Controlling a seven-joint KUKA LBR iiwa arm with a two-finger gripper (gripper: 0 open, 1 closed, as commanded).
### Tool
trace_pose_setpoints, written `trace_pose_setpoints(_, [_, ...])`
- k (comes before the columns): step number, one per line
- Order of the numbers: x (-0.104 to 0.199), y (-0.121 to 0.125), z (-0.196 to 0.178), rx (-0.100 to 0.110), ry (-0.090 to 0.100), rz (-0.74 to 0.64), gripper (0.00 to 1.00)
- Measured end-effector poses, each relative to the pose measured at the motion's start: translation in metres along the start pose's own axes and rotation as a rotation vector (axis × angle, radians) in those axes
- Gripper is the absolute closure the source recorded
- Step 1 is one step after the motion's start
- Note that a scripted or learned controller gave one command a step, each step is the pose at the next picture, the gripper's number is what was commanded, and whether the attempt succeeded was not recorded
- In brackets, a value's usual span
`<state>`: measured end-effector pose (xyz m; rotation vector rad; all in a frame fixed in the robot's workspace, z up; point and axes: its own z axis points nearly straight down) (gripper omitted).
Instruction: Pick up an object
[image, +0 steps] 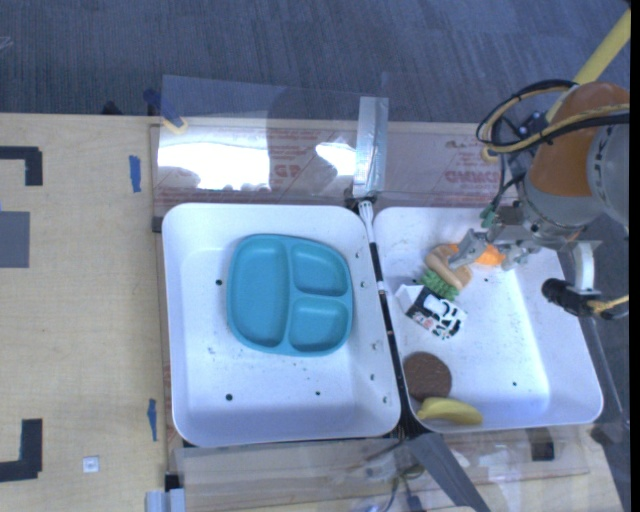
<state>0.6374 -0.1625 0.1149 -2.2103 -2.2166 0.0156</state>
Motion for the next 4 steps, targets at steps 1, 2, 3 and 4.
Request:
trace_pose_setpoints(1, [0.039, 0.034, 0.021, -0.029, -0.006, -0.089, 0.00])
trace_pose_setpoints(2, [-0.004, -0.009, 0.029, -0.016, -0.004, -0.228, 0.00])
trace_pose_setpoints(3, [-0.003, -0.006, 0.015, -0.026, -0.006, -0.227, 1.00])
trace_pose_setpoints(4, [0.096, -0.001, -0.076, -0.027, -0.001, -0.188, 1.00])
